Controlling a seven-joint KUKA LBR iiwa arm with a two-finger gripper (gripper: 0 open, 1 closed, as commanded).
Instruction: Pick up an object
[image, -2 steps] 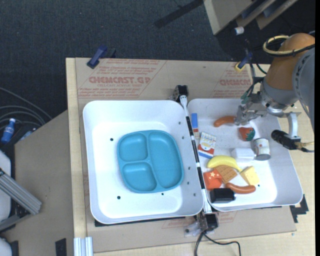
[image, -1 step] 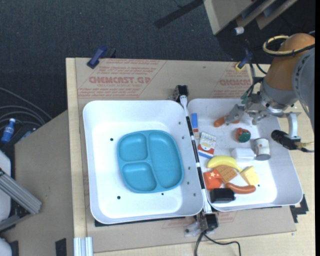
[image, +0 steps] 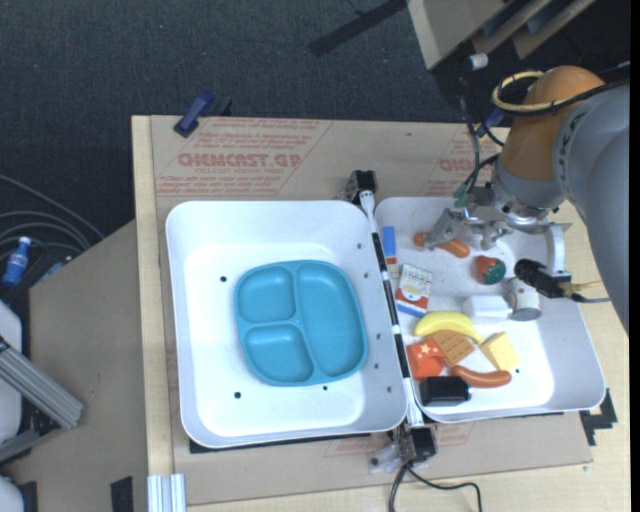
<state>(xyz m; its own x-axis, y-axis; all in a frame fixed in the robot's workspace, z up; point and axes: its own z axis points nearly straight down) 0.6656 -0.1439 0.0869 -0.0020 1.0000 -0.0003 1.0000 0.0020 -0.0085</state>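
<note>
Here, gripper (image: 463, 226) above carrot (image: 446, 243), strawberry (image: 489, 268) beside, banana (image: 444, 323) nearer

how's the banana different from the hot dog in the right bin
The banana is yellow and curved; the hot dog is reddish brown and nearly straight. The banana lies near the middle of the right bin, while the hot dog lies closer to its near edge, beside a black block. The banana looks thicker. Both are toy foods lying flat, apart from the gripper.
</note>
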